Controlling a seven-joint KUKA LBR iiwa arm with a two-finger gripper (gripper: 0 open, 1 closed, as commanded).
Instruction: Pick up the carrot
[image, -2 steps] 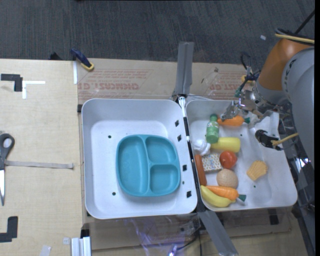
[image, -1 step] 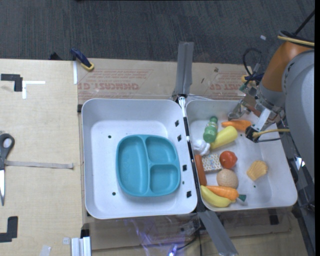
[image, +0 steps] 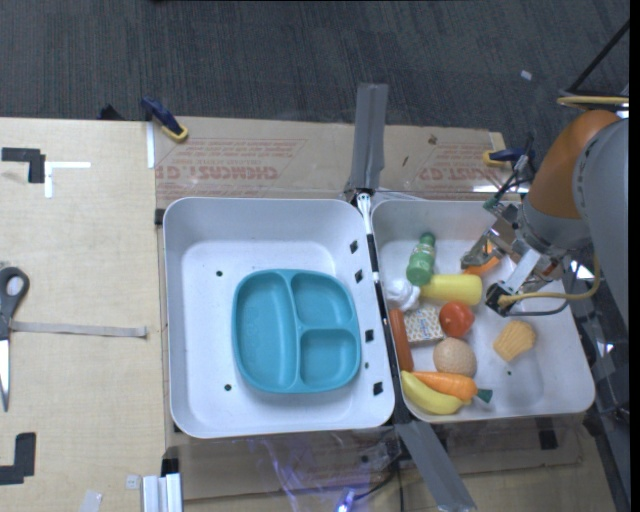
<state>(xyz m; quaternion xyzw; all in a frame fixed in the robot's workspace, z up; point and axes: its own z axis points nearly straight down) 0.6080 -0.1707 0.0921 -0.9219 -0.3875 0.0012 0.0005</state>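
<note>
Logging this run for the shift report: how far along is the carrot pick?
Nothing looks done yet. The carrot lies in the right bin, at its near end, resting against the banana. The end effector is over the far side of that bin, apart from the carrot. Left to do: move to the carrot, grasp it and lift it.

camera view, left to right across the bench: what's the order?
scissors → left bin → teal divided plate → hot dog → carrot → corn piece → arm. The rest of the right-bin toys overlap too much in x to rank.
</note>
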